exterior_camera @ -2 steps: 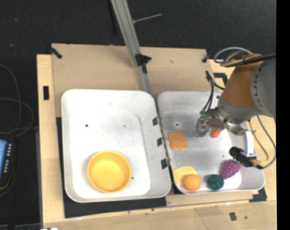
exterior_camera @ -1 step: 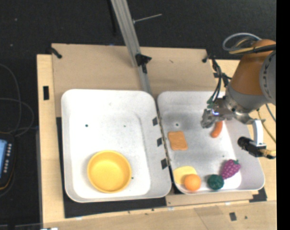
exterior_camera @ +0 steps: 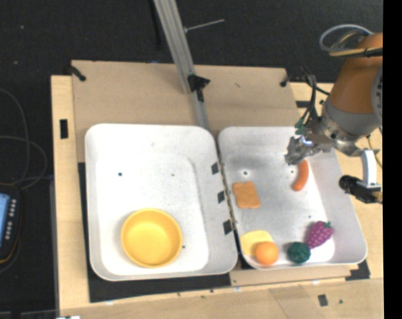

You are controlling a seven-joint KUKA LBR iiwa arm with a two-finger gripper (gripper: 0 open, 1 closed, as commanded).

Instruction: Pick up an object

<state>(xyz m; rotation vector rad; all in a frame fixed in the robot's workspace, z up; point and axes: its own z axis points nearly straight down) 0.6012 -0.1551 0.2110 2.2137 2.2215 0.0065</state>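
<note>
Carrot-like orange piece (exterior_camera: 300, 176) in right bin (exterior_camera: 274, 145), gripper (exterior_camera: 298, 150) just above its upper end.

Piece lies lengthwise toward the bin's right wall, well apart from tan square (exterior_camera: 246, 195), purple grapes (exterior_camera: 319, 233), green item (exterior_camera: 298, 252), orange ball (exterior_camera: 266, 252) and yellow wedge (exterior_camera: 252, 238) along the front edge. Yellow bowl (exterior_camera: 151, 236) sits in left bin (exterior_camera: 121, 151). Cannot tell whether fingers are apart or together; nothing seen between them. Judged a light, stiff plastic toy, smooth and rounded, likely to roll or squirt out. Best taken across the narrow middle, fingers astride the long axis.
</note>
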